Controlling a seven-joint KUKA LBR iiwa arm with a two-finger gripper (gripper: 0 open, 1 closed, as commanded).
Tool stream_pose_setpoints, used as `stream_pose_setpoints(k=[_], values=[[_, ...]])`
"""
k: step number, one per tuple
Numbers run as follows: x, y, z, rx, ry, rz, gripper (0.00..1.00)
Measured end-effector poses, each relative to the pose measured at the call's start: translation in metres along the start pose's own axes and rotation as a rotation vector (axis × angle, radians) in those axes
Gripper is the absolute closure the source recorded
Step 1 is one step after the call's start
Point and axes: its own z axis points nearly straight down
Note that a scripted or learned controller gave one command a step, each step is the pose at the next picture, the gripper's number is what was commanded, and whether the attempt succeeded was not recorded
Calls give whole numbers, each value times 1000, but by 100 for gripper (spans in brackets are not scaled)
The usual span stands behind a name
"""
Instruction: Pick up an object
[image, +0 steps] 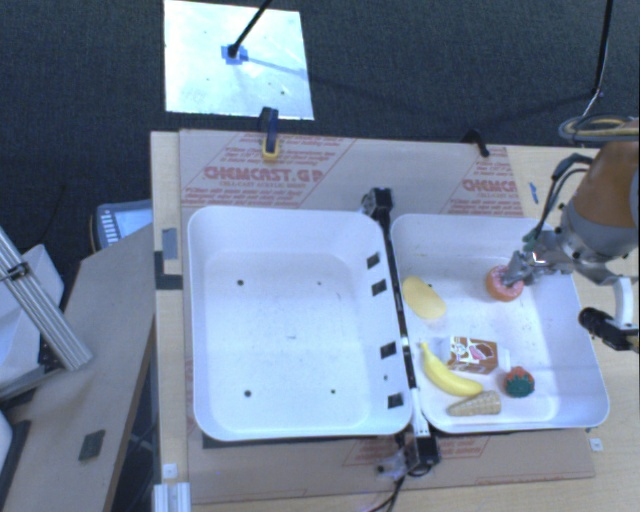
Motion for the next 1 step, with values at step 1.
stream_pose_setpoints(k=[1], values=[[0,1,-11,-3,-1,-1,100]])
